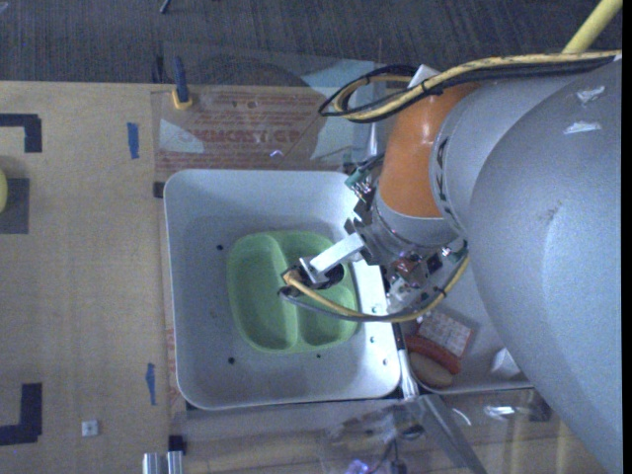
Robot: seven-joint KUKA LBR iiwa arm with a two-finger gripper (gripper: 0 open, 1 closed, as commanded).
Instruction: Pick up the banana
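My grey arm with its orange band (420,166) reaches in from the right and covers most of the right bin. The gripper (403,276) hangs below the wrist, over the wall between the two bins, and the wrist hides its tips. A green two-compartment dish (262,294) lies in the middle of the left bin (193,265), just left of the gripper. Nothing lies in the part of the dish I can see.
In the visible corner of the right bin lie a red-and-white packet (441,339) and a brown round thing (430,368). A small yellow object (2,192) sits at the far left edge of the wooden bench (79,294).
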